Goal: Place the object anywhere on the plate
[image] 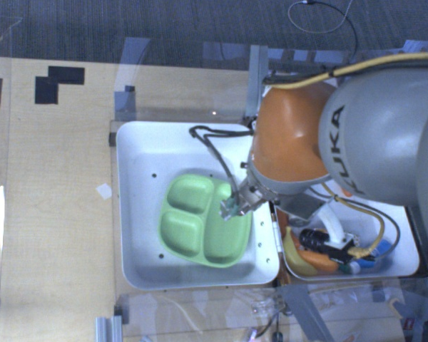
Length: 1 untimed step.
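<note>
Green plate [200,223], three compartments, lies in the left white bin [139,191], toward its right half. Hand [232,206] over the plate's right compartment near its upper edge; something small and pale at the tips, too blurred to name, and cannot tell how the hand is set. Right bin [406,258] holds an orange piece [312,260] among mixed clutter. Both bins sit on the wooden bench [50,212].

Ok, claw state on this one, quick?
Claw: over the right edge of the green plate; open or shut cannot be told, and nothing can be made out in it.
</note>
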{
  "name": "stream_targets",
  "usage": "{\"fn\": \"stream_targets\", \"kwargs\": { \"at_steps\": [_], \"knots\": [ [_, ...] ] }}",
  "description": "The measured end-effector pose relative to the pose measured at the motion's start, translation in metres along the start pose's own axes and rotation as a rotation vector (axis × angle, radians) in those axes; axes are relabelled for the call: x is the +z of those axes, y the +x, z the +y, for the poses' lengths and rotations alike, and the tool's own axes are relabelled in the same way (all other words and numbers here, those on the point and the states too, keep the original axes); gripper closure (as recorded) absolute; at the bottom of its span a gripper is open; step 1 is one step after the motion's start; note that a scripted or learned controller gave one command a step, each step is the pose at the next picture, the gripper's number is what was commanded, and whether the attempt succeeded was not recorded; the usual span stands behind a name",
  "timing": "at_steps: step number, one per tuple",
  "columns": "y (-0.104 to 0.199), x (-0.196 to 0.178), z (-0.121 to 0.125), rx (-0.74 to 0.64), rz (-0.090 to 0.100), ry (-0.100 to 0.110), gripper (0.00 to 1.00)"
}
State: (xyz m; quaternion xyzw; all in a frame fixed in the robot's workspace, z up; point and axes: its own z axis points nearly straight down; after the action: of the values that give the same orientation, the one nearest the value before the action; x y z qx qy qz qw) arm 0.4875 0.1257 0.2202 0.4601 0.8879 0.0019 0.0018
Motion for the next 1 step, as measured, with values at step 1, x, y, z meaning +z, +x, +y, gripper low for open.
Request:
{"fn": "stream_targets", "kwargs": {
  "at_steps": [1],
  "knots": [
    [0.0663, 0.1210, 0.0510, -0.194, -0.003, -0.014, 1.00]
  ]
}}
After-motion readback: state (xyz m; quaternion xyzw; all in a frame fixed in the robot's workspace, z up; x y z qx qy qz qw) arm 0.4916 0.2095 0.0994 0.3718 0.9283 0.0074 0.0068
